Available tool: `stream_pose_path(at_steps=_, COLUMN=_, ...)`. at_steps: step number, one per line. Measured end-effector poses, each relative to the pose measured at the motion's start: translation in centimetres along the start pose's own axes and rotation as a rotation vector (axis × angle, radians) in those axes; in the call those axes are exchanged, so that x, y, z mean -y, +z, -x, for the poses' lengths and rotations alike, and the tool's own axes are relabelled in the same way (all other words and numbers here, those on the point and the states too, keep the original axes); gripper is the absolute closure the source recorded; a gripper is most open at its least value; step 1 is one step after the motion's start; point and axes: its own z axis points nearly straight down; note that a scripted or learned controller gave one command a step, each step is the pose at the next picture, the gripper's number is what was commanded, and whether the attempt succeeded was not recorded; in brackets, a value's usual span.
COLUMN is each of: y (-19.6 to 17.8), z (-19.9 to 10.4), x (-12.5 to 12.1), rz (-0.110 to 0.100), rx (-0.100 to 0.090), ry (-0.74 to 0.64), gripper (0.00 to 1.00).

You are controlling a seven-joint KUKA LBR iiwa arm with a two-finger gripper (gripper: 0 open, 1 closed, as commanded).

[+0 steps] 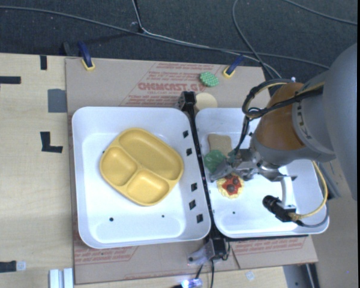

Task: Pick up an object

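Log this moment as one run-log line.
arm: over right bin | pincer: low by red-yellow toy, green piece | yellow tray: left bin

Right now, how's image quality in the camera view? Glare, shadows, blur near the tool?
Camera view: even, soft lighting; mild glare on the white bin rims. The yellow tray is fairly sharp with a faint shadow. The tool area is cluttered and soft, so the red and yellow object and green object blur together. The arm is near the lens and defocused.
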Motion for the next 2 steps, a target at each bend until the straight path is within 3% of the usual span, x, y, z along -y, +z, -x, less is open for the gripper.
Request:
stream_pose_path(at_steps=1, y=-1.2, z=0.0, x=-0.1, rz=0.003, rx=0.000, ry=0.000, gripper=1.00)
stream_pose_path(at_steps=2, y=-7.0, z=0.8, x=-0.3, rz=0.002, rx=-0.002, ry=0.001, gripper=1.00)
